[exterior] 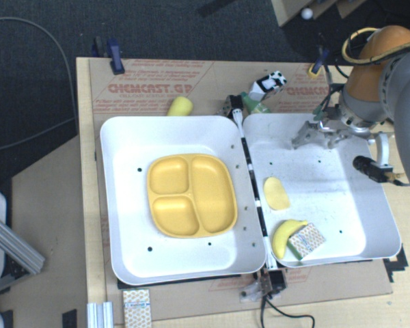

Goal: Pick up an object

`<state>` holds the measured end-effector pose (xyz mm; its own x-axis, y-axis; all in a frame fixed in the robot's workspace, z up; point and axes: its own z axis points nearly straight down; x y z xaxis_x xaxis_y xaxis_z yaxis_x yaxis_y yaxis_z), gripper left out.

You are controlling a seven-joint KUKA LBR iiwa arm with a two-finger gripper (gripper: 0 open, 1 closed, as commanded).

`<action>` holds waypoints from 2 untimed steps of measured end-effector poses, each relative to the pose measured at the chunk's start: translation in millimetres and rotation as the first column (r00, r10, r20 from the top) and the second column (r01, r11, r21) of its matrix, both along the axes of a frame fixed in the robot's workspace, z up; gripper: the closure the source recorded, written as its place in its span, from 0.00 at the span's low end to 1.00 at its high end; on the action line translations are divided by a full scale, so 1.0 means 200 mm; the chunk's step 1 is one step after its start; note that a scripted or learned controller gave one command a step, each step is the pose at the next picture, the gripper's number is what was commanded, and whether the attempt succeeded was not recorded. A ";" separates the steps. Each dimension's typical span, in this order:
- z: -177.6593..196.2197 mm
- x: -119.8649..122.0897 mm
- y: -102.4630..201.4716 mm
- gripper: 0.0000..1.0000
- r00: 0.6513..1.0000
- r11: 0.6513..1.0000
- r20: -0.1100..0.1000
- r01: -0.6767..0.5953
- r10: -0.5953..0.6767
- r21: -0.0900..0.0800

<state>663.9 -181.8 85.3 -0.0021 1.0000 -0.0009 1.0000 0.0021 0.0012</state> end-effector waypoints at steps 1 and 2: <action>0.06 -0.11 0.33 0.00 1.000 1.000 -0.002 0.000 0.000 0.003; 0.09 -0.62 -0.13 0.00 1.000 1.000 -0.003 0.004 -0.004 0.000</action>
<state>540.3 -208.7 104.1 0.0022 1.0000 -0.0012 1.0000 -0.0022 -0.0020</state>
